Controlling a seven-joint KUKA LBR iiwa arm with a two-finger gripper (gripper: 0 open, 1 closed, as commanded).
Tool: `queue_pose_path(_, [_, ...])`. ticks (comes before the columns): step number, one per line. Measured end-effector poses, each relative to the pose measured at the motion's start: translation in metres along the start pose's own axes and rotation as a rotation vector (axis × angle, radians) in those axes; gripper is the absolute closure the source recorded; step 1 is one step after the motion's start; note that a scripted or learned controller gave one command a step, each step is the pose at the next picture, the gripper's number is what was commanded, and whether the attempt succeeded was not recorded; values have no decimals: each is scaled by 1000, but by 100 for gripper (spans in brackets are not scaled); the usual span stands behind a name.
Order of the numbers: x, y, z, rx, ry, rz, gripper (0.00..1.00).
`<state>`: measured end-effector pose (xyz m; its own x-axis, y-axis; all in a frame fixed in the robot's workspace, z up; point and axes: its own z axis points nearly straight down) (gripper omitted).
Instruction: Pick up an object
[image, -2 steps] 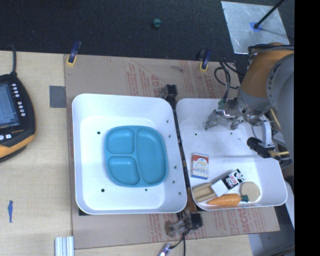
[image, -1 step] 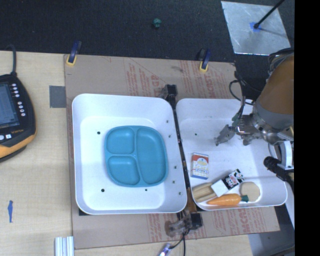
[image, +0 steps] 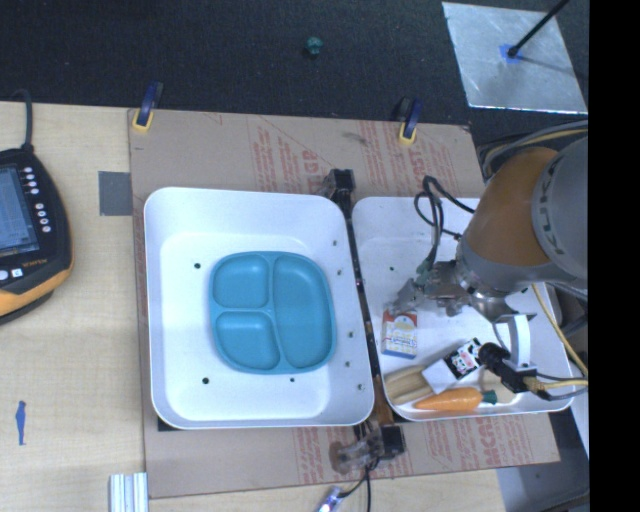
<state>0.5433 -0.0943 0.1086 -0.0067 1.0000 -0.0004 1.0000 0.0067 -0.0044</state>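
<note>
- In the right shallow white plastic bin (image: 385, 228), camera view: the grey two-finger gripper (image: 425, 292) hangs low over the middle of the bin, and the bulky wrist covers it from above. I cannot tell whether it is spread or pressed together, and nothing shows pinched in it.
- Nearest candidate: the small red-and-white printed cardboard carton (image: 400, 333), lying flat just below and left of the gripper, near the bin's left wall.
- Along the front wall lie a pale wooden stick (image: 404, 381) and an orange carrot-shaped toy (image: 452, 402), close together, the toy just beside the rim.
- Doing it well, my judgement: take the carton. Centre over it, align the jaws across its narrow sides, then descend straight. It lies flat, so a shallow pinch would likely slip.
- Edges: the carton's left side is close to the wall, so there is little space for a jaw there. The stick lies just below it and could be nudged.
- Open room: the back half of the right bin is bare and good for a lift-out.
- The left shallow white plastic bin (image: 180, 300) holds a blue three-compartment plastic plate (image: 272, 310), well apart from the gripper.
</note>
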Motion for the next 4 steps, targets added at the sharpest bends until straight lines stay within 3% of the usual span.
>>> queue_pose_path(1, [-65,88,17,-2,0,3,0])
queue_pose_path(2, [-94,52,-14,-2,1,5,0])
queue_pose_path(3, [-60,2,-53,-1,1,3,0])
queue_pose_path(4, [-46,112,-15,-1,1,3,0])
